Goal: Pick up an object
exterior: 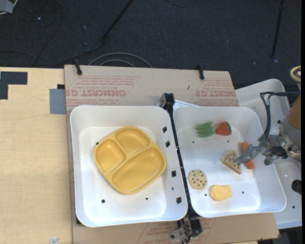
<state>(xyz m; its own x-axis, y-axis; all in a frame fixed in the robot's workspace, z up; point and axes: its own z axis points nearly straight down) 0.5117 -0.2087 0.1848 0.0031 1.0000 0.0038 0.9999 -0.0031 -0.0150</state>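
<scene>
The left bin (86,136) is carrying a yellow divided plate (130,159), which is lying near the bin's middle and is playing no part in the reach from the right. In the right bin (218,117), going left to right, a round cookie (197,179) is sitting near the front-left corner, just beside the divider between the bins; a yellow lump (221,192) is lying just right of it toward the front edge; a toy carrot (214,129) with green leaves is lying toward the back edge, its long axis running left to right with the orange end pointing right. Further right, a wedge of toy sandwich (233,161) is lying near the bin's right wall, and a small orange piece (246,154) is sitting just beside it, partly hidden. The gripper (246,155) is reaching in over the right wall, pointing leftward, its tip hanging right at the wedge and the orange piece; whether it is touching either cannot be told, and whether it is released or clenched cannot be told. The wedge is the nearest object, lying just left and slightly frontward of the tip, so the coming move is likely turning on a short shift that way and down.
</scene>
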